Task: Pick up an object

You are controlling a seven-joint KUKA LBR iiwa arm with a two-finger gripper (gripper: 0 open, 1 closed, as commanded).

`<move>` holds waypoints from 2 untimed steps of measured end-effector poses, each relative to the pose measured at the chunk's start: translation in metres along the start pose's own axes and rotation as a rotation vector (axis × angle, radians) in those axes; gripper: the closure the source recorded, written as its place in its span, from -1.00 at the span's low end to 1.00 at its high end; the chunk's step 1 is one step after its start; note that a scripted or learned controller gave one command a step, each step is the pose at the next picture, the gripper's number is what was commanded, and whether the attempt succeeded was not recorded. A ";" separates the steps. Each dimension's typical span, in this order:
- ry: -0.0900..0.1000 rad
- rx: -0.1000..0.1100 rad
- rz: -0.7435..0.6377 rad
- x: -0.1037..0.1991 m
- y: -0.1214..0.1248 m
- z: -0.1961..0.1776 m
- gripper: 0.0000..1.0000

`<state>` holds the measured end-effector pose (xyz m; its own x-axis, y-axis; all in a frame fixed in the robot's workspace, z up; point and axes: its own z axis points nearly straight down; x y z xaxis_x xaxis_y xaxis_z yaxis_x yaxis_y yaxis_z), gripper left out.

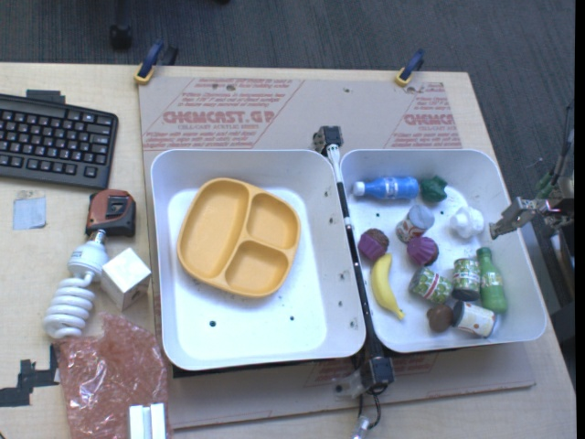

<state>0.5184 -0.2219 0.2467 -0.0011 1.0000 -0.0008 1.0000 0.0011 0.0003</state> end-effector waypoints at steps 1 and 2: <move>0.000 0.000 -0.001 0.010 0.044 0.123 -1.00; 0.001 0.000 0.000 0.061 0.036 0.154 -1.00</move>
<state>0.5539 -0.1613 0.0925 -0.0008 1.0000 -0.0002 1.0000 0.0008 -0.0002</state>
